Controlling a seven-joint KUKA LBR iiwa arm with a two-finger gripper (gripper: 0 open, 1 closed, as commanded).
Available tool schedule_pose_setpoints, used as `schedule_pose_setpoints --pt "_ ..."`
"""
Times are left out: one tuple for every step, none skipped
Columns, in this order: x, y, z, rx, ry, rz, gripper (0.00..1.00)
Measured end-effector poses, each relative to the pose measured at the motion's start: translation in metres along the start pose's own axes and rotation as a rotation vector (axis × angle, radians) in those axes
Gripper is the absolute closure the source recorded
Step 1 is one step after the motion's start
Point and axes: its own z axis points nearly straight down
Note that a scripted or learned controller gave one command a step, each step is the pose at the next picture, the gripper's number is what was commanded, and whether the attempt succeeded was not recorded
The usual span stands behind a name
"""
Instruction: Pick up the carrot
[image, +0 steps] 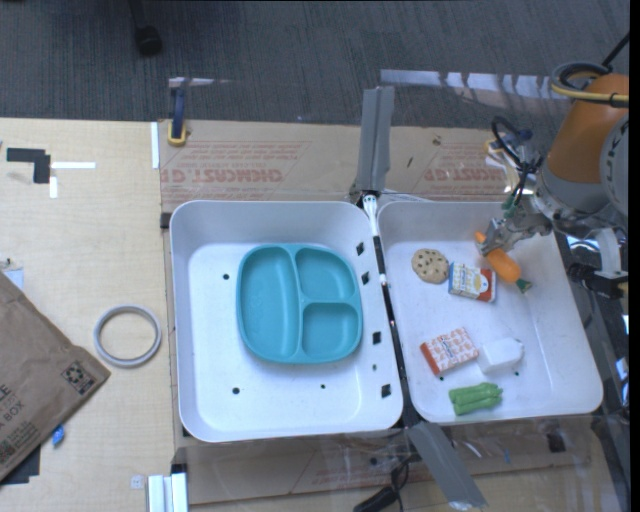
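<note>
My right bin (560, 330) holds everything that matters; the carrot (503, 266) lies at its one o'clock corner, close to the far wall. My claw (497, 237) hangs just above it — whether spread or pinching, I cannot tell. I judge the small packet (471, 281) at the carrot's eight o'clock could get nudged — or the round carrot could roll away.

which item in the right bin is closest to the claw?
The carrot, orange with a green tip, lying right under the claw at the bin's far side. The cookie and the small packet sit farther left.
</note>
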Motion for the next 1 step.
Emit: schedule_pose_setpoints --pt "0.0430 0.0072 -0.0877 -0.003 -0.001 0.171 1.00"
